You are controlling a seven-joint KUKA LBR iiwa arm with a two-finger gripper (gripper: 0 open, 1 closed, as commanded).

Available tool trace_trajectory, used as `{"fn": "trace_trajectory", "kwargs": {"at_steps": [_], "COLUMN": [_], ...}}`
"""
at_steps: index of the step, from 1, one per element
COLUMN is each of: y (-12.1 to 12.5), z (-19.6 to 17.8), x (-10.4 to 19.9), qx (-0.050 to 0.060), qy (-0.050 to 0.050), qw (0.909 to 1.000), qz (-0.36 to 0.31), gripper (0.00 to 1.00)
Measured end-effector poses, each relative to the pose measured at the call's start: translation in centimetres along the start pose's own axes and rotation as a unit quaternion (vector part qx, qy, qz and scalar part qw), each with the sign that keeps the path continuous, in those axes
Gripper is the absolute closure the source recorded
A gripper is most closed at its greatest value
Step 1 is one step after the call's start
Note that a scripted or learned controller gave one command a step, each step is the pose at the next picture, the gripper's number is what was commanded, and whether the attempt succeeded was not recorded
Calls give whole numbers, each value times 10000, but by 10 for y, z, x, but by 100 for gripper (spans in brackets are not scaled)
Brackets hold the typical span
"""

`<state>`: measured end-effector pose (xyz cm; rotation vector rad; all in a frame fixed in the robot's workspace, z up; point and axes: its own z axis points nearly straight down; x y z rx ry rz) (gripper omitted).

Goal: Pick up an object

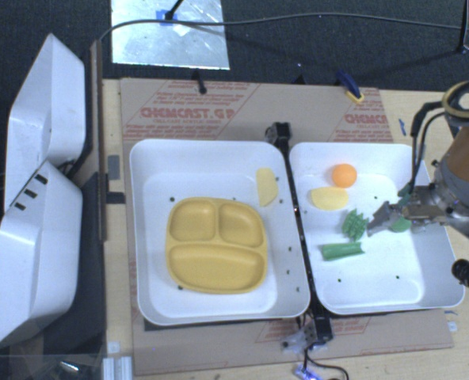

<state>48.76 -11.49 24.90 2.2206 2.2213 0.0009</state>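
In the right bin (377, 291) lie an orange ball (344, 174), a pale yellow oval piece (329, 199), a green leafy piece (353, 225) and a green pod-like piece (341, 250). My gripper (379, 218) reaches in from the right, low over the bin, with its tip just right of the green leafy piece. A small green bit (400, 226) shows right beside the gripper's underside; whether it is held I cannot tell. The left bin (151, 212) holds a yellow divided tray (216, 244) and a pale yellow slice (266, 186).
The grey arm (464, 172) and its cables stand over the right bin's right rim. A ridge where the two bins meet (296, 220) runs between them. White housings (40, 188) sit left of the bench. A black clamp (278, 131) sits at the bins' far edge.
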Motion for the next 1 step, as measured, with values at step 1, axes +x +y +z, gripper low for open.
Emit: {"fn": "trace_trajectory", "kwargs": {"at_steps": [1], "y": [6], "z": [-75], "x": [48], "qx": [-35], "qy": [3], "qw": [10000], "qz": [-25], "gripper": [0]}}
